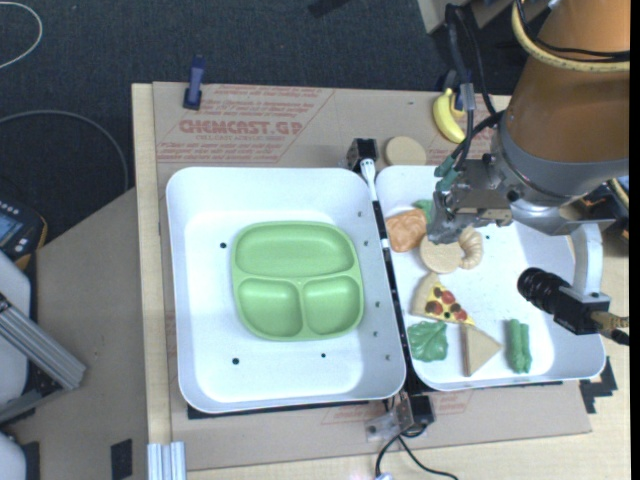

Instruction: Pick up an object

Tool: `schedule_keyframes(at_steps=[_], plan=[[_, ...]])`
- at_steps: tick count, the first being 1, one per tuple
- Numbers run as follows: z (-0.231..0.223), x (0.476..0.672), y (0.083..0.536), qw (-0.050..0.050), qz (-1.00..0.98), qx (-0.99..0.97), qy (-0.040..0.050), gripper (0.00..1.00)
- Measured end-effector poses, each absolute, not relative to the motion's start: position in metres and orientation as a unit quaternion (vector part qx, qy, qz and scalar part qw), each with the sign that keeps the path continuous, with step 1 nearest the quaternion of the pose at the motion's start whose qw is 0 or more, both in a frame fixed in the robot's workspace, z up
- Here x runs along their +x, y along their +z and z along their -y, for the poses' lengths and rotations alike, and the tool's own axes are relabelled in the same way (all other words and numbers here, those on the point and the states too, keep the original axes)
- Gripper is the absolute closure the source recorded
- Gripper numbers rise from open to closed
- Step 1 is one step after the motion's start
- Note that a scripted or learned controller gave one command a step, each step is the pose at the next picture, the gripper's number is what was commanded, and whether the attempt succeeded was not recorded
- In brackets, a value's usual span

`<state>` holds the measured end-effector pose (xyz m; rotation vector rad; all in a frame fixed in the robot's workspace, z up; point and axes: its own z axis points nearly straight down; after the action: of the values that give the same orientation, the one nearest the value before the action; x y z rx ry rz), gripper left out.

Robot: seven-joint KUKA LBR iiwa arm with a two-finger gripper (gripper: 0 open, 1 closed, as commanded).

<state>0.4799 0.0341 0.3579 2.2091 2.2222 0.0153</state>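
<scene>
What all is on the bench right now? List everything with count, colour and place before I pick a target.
left bin: 1, white, left half of bench
divided plate: 1, light green, middle of left bin
right bin: 1, white, right half of bench
pizza slice: 1, yellow with red spots, right bin centre-left
leafy piece: 1, dark green, right bin near corner
wedge: 1, tan, right of leafy piece
bean pod: 1, green, right bin near edge
orange piece: 1, orange, right bin left side
round cracker: 1, beige, under tool
banana: 1, yellow, behind right bin
arm: 1, grey and orange, from right
tool: 1, dark, over right bin

A pale round cookie point(440, 256) (partly hidden) lies flat in the right bin point(560, 366).
</scene>
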Motion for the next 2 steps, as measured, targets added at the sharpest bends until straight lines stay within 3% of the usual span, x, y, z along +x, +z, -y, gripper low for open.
schedule_keyframes(at_steps=[1, 2], plan=[[-0.12, 0.489, 0.309, -0.002, -0.709, 0.705, -0.0015, 1.0], [-0.115, 0.505, 0.246, -0.002, -0.706, 0.708, -0.0021, 1.0]])
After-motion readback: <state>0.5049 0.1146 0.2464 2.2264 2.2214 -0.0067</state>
